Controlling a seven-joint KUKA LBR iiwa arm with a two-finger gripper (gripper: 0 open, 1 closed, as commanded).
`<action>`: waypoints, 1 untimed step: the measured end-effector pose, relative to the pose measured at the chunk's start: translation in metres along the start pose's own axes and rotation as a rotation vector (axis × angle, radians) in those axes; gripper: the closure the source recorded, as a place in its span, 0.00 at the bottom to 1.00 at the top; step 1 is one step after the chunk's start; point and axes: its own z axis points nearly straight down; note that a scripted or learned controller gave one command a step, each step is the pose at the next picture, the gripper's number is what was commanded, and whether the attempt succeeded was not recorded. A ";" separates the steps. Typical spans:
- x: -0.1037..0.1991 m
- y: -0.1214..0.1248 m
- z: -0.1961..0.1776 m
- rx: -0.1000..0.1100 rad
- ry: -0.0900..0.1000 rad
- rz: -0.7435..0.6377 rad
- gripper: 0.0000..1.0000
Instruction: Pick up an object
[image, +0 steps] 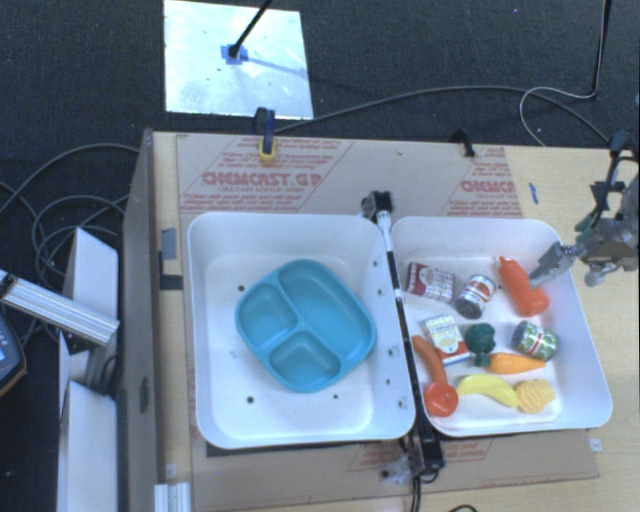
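Note:
The right bin (592, 375) holds several toy foods: an orange bottle (520, 286), a silver can with a red label (476, 295), a red and white packet (430, 282), a green can (535, 340), a small box (445, 335), a green broccoli (480, 338), a carrot (516, 363), a banana (488, 389) and a red tomato (441, 400). My gripper (574, 270) hangs over the bin's upper right corner, just right of the orange bottle's top. It is open, with nothing between its fingers.
The left bin (215, 300) holds a blue divided plate (305, 325). A ridge (392, 290) with a black clamp at each end separates the two bins. A yellow lumpy toy (536, 396) and a long orange-red piece (430, 358) also lie in the right bin.

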 end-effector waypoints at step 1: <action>0.049 -0.044 0.175 -0.006 0.000 0.001 0.00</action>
